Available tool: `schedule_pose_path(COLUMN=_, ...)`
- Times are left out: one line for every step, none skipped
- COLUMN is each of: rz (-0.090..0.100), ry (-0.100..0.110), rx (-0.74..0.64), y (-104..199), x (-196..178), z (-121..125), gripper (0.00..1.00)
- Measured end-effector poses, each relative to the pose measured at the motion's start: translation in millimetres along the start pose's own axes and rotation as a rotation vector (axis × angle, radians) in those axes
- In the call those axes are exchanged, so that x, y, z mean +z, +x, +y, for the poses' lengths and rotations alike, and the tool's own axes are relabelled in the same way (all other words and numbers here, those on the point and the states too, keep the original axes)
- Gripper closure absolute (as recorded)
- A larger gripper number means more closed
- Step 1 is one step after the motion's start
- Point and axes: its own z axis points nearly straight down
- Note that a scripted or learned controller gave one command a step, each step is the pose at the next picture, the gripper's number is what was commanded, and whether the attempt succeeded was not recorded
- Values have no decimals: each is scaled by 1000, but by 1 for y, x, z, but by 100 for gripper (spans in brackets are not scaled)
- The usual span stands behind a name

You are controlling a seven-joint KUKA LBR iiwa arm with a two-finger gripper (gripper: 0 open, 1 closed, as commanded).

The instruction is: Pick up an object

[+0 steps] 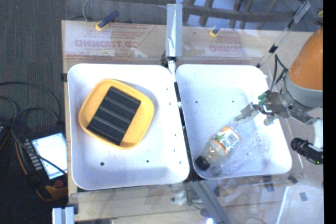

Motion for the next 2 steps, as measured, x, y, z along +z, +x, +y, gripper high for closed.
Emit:
schedule_pose_path(rz=-6, ry=-25, rx=-134, y=21, x=132, z=14, gripper=0)
schedule_pose_path(rz=-4, ry=-31, rx=-134, y=22, x=121, z=17, gripper=100)
